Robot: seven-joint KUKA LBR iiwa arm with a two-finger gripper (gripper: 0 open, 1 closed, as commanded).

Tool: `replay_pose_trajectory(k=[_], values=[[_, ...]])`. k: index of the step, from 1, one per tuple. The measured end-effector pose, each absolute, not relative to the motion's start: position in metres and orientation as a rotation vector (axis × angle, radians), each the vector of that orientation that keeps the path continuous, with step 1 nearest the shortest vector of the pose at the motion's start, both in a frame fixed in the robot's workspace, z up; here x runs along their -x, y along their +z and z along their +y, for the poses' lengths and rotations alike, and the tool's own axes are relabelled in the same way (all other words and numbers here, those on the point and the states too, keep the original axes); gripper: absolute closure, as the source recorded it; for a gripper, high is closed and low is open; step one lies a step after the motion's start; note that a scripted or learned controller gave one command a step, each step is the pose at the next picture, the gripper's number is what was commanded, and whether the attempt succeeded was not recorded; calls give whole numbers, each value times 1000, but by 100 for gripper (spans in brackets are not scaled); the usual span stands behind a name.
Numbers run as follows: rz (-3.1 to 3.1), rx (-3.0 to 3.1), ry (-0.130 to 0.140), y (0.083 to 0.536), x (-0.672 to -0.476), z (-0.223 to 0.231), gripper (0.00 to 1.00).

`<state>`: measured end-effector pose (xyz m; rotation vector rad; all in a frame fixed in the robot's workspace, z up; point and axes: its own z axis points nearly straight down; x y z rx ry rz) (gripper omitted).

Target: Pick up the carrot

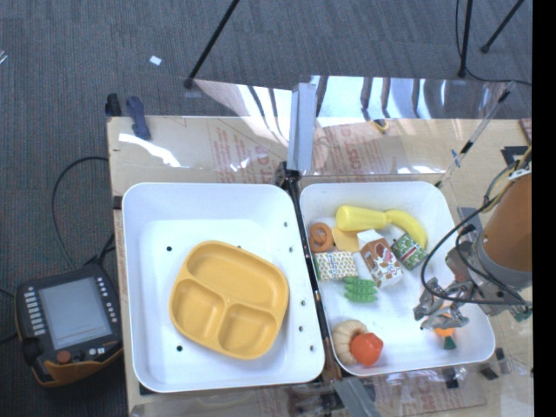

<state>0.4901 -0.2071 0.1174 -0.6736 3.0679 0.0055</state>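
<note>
Grasp approach. The pincer (441, 313) is hovering directly over the carrot (446, 327), which is lying in the near right corner of the right bin (393, 192); its opening cannot be told. Next move: closing squarely on the carrot, then lifting.

Glossy white plastic bins (148, 233) hold a smooth, matt yellow plastic tray (228, 299).
</note>
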Motion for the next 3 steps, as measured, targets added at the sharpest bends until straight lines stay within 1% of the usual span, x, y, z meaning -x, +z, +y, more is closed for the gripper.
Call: replay_pose_trajectory(k=[1, 2, 3], values=[[3025, 844, 5, 114, -501, -204, 100], [2972, 1009, 2, 128, -497, -208, 100], [2930, 1129, 3, 153, -493, -165, 100]])
